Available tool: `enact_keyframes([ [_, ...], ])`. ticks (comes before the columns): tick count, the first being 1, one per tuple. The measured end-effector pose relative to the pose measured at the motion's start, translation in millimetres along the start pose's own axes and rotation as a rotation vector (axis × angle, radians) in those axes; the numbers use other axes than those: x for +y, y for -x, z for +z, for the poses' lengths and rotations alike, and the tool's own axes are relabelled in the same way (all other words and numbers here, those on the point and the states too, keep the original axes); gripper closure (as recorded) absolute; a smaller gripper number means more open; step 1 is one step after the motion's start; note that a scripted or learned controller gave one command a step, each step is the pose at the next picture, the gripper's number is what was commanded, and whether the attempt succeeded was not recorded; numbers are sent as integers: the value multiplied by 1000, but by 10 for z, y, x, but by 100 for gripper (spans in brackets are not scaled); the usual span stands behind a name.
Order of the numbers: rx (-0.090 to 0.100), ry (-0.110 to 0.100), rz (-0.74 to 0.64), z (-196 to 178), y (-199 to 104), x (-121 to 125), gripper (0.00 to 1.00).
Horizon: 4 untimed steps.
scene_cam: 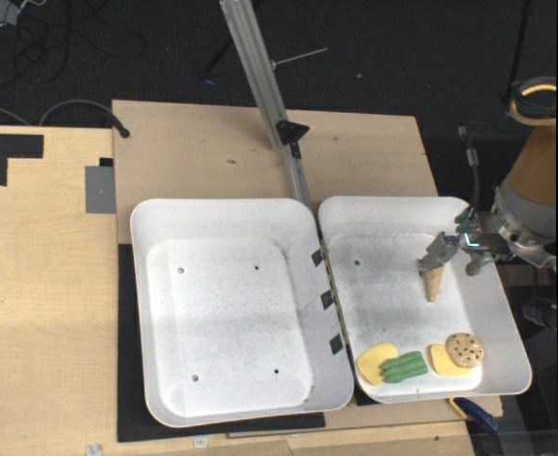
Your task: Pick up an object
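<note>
Near edge, right bin: a round tan cookie with dark chips [464, 350] lies on a flat yellow piece [452, 363] at the front right corner; just left of it, a green ridged vegetable-shaped toy [403, 367] rests against a rounded yellow toy [375, 360].
Right bin: shallow white tray [385, 224], floor speckled grey; all loose objects are in this one.
Left bin: matching shallow white tray [223, 313], touching the right bin along the middle seam, where small black clips [327, 298] sit.
Mid right bin: a small tan cone-shaped piece [432, 282] stands pointing downward, tilted slightly, its upper end at the fingertips.
Gripper: two-finger grey gripper [437, 258] reaches in from the right; fingers closed around the cone's top, cone pinched between them.
Arm: grey with orange band [537, 169], at the right edge.
Far: tan bench board [221, 150]; a grey slotted aluminium rail [259, 74] slants up from behind the bins.
</note>
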<state>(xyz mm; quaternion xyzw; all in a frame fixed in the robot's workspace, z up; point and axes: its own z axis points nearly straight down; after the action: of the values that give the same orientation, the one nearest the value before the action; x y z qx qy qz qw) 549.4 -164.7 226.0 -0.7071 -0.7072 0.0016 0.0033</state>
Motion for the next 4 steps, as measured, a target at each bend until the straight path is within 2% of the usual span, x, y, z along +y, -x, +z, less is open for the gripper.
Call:
enact_keyframes([
  [1, -1, 4, 1, -20, 7, 7, 0],
  [3, 0, -2, 2, 1158, -118, 51, 0],
  [4, -2, 5, 3, 1341, -123, 57, 0],
])
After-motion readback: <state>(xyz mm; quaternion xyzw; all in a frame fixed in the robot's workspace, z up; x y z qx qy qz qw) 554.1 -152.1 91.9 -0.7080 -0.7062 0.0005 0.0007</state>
